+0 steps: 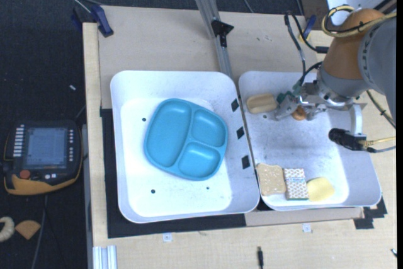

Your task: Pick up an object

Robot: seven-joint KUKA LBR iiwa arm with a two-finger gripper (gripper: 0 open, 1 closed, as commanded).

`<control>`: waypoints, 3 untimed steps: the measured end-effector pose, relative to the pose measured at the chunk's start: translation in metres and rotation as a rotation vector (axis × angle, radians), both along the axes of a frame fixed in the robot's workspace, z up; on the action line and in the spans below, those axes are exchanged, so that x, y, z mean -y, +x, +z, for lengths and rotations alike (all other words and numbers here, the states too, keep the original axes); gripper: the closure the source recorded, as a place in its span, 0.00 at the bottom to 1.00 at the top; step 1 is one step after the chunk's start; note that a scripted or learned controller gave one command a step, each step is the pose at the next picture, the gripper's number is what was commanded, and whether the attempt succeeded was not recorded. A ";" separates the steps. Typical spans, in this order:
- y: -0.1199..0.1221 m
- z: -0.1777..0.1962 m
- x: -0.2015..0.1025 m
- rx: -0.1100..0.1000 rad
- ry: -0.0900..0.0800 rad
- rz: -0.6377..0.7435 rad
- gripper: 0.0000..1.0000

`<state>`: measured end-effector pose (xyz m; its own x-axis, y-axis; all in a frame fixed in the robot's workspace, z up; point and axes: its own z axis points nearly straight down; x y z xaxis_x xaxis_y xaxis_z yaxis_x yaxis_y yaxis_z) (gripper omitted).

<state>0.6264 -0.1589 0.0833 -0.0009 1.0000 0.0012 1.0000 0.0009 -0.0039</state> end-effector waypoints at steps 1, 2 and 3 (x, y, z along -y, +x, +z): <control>0.002 0.014 0.000 0.006 -0.001 0.000 1.00; 0.001 0.058 0.001 0.009 -0.002 0.000 1.00; -0.001 0.103 0.003 0.010 -0.003 0.000 1.00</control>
